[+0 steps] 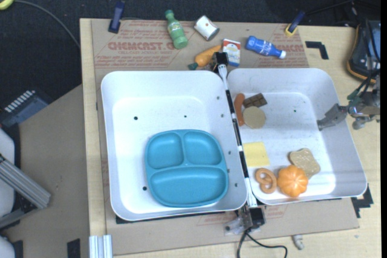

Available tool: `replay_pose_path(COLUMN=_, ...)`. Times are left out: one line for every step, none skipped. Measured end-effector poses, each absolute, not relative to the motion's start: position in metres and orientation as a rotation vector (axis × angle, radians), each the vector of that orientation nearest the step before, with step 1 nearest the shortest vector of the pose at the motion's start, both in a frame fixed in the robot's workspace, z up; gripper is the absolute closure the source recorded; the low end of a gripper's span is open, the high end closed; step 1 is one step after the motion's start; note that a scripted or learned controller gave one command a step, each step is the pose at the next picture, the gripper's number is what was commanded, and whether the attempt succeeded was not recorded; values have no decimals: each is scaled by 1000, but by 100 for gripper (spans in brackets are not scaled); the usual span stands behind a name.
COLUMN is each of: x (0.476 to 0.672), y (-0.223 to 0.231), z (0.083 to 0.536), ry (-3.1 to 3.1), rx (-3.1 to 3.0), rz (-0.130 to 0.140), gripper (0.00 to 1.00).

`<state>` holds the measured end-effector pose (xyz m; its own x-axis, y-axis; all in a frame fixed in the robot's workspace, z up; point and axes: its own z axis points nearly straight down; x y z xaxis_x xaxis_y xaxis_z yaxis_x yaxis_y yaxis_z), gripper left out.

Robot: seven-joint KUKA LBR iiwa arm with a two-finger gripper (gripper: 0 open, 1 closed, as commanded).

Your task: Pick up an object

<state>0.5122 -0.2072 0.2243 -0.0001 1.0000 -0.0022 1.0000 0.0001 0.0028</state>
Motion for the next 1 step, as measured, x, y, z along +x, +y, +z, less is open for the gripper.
replay_pose_path(x=507, y=-151, z=86, ry=2220, rx=2217, rz=5, gripper=0)
